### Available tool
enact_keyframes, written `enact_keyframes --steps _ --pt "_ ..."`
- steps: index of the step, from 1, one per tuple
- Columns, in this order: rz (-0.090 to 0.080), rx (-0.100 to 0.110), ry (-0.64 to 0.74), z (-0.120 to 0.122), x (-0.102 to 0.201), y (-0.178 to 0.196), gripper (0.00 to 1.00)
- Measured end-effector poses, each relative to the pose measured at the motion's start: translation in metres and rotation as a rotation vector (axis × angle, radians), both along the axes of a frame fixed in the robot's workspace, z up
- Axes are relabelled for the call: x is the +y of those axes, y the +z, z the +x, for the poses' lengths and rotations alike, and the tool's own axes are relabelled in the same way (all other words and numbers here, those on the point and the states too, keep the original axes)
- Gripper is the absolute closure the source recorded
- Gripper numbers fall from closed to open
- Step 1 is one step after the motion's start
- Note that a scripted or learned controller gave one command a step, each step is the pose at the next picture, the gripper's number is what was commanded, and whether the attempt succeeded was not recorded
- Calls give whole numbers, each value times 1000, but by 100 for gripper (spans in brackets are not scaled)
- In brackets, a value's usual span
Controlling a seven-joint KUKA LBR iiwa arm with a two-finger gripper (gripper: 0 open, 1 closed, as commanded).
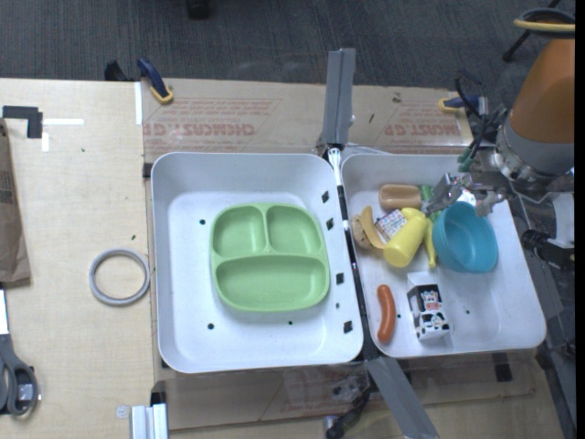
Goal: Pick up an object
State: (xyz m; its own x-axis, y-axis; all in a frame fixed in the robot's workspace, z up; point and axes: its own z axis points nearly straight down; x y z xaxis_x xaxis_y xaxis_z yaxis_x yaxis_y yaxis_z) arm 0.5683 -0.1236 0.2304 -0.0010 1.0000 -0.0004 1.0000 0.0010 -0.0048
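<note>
Nearest in the right bin [512, 332] are seen a small printed carton [430, 312], its lettering too small to be read, and a hot dog [386, 314]. Farther back, the blue bowl [465, 238] is judged light, stiff, best taken by its rim. Whether the gripper [468, 187] above it is parted cannot be told. "CHEMCAS" is read on the cardboard [215, 123] beyond.

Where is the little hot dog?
The hot dog lies near the front of the right bin, just left of the small carton and below the yellow cup.
</note>
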Motion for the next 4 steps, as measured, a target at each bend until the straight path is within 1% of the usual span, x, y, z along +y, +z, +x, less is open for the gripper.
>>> enact_keyframes --steps 1,2,3,4 --pt "1 -1 87 -31 -13 -31 0" --pt "0 -27 108 4 -12 -110 0" --pt "-12 -49 158 10 21 -117 0" --pt "-2 17 -49 82 -4 -133 0"
